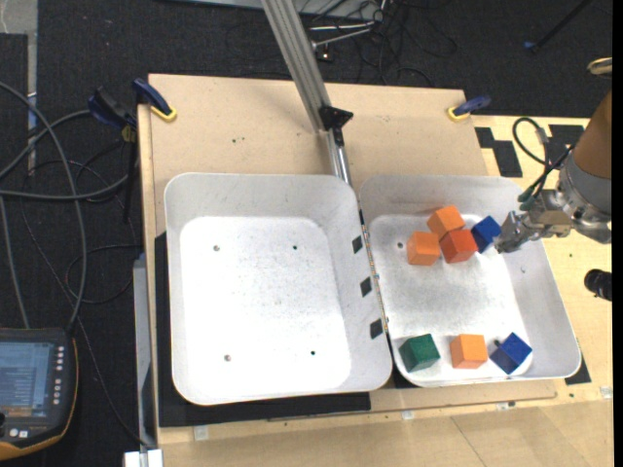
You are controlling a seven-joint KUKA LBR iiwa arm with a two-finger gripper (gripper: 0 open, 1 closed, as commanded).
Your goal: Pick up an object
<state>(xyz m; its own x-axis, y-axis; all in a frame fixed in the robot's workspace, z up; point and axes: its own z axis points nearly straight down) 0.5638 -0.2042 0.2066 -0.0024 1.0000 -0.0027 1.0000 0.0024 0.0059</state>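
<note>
Hovering at the right bin's [545, 290] far right side, the gripper [508, 238], whose grasp state I cannot tell, has the blue cube [485, 231] just to its left, beside the orange blocks [440, 236].

A robotics laboratory: a plywood bench [409, 115] held by blue-and-yellow clamps [154, 99] carries two white bins [261, 193], with small coloured test cubes [447, 220] in the right one. Loose black cables [58, 178] trail over dark carpet at left, beside what appears to be a handheld control pendant [34, 389].
</note>
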